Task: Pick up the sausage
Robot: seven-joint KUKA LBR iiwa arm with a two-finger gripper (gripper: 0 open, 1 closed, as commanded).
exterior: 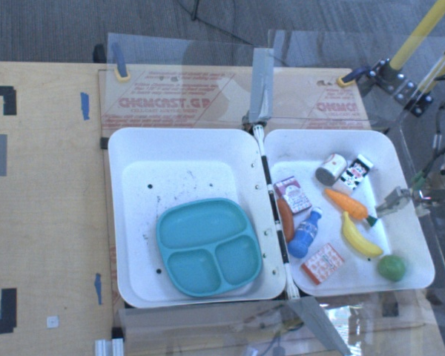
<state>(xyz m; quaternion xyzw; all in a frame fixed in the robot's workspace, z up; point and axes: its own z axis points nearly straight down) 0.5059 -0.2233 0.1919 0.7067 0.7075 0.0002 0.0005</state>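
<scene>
The sausage (284, 219) is a short reddish-brown link lying lengthwise against the left wall of the right bin (411, 162). It sits just below a small pink carton (293, 196) and touches a blue bottle (304, 234) on its right. My gripper (392, 202) shows as a small grey shape at the right bin's right side, just past the carrot's green tip. It is far to the right of the sausage, with nothing seen in it.
The right bin also holds a can (330, 168), a black-and-white carton (354, 172), a carrot (348, 203), a banana (358, 238), a green ball (391, 267) and a red box (323, 262). A teal divided plate (208, 245) lies in the left bin (178, 162).
</scene>
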